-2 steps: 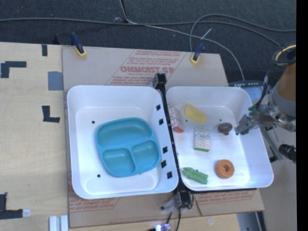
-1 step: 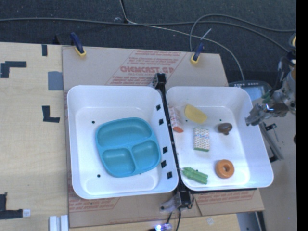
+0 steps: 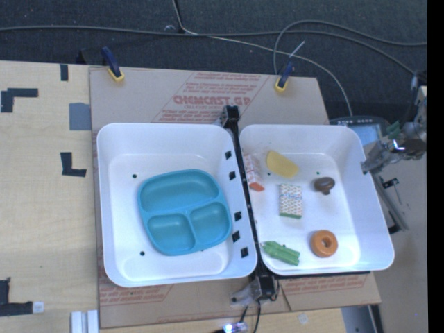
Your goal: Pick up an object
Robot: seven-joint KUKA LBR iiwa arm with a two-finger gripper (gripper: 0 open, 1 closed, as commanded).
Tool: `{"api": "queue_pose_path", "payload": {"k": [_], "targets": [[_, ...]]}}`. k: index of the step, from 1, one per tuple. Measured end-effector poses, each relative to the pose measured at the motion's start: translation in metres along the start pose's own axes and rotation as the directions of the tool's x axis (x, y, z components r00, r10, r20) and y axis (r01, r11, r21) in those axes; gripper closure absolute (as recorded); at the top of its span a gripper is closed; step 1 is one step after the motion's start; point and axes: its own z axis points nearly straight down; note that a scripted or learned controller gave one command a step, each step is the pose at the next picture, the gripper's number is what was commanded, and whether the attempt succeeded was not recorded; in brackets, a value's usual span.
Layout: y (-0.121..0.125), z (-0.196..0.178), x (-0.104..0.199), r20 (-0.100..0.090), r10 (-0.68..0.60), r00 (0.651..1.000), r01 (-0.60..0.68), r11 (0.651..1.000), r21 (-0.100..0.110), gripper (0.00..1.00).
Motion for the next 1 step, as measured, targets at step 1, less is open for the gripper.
{"api": "queue_pose_path", "payload": {"k": [1], "targets": [[0.0252,0.0051,0.0558,-0.002,-0.005,1.000,0.005,1.000,0.002,1.00]]}}
